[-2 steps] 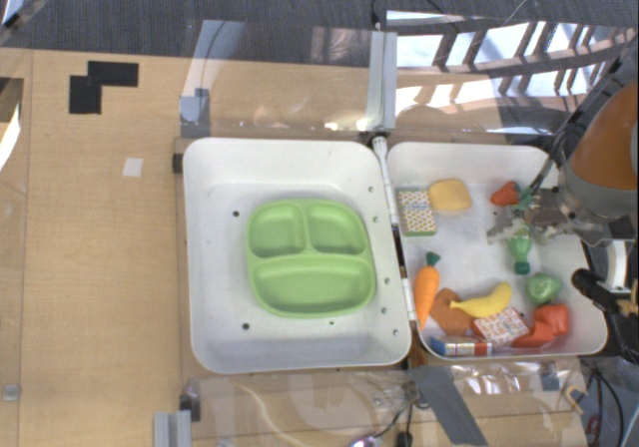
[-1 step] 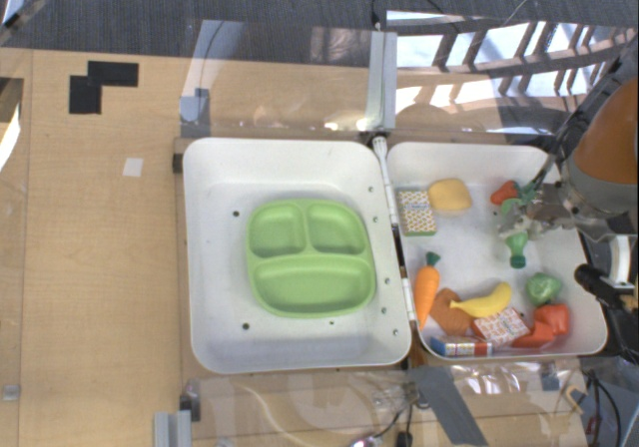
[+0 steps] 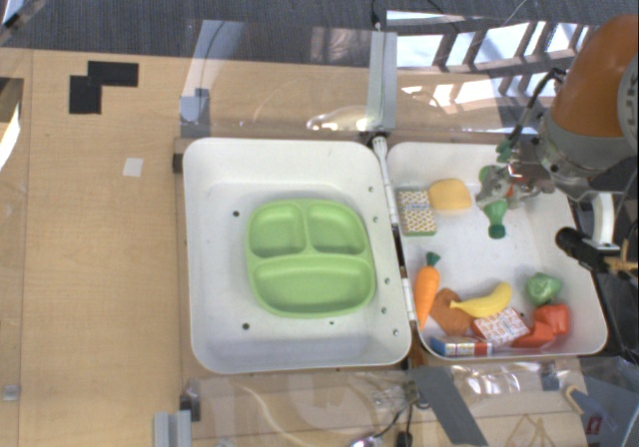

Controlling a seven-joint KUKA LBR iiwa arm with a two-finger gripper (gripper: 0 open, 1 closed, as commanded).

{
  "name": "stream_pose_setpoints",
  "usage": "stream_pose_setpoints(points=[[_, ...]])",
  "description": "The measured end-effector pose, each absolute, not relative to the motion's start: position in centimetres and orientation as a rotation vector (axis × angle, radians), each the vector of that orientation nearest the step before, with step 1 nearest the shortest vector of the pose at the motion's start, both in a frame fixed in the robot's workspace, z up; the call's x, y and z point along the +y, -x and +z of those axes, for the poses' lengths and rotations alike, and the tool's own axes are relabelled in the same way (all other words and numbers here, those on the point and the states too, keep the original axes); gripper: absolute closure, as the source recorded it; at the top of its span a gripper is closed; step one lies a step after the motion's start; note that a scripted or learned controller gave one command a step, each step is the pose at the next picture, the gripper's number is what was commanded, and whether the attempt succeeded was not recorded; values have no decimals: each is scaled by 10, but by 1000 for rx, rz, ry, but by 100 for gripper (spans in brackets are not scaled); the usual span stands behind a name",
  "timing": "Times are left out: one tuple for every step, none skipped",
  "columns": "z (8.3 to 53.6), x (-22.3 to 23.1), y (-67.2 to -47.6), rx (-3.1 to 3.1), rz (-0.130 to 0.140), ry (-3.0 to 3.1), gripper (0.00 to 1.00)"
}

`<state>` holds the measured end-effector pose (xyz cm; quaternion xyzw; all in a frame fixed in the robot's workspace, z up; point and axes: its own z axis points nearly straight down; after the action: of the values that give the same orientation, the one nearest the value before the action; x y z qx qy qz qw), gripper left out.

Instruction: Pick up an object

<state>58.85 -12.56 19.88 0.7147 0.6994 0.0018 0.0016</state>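
My gripper [image 3: 494,204] hangs over the back of the right bin [image 3: 595,340], coming in from the right under the grey and orange arm [image 3: 597,96]. A small green object [image 3: 496,225] sits pinched between the fingertips and sticks out below them. To its left lie a yellow lemon-like piece [image 3: 450,196] and a checkered packet [image 3: 416,212]. Toward the bin's front are a carrot [image 3: 426,290], a banana [image 3: 483,301], a green pepper [image 3: 544,287], a red piece [image 3: 549,323] and a small printed box [image 3: 496,329].
The left bin [image 3: 215,235] holds a green divided plate [image 3: 311,257]. A metal divider rail [image 3: 391,225] separates the two bins. Bare wooden bench lies to the left, and cables and clear panels stand behind the bins.
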Motion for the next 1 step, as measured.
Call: stream_pose_setpoints(points=[[121, -168, -569, 2334, 2, -2100, 100]])
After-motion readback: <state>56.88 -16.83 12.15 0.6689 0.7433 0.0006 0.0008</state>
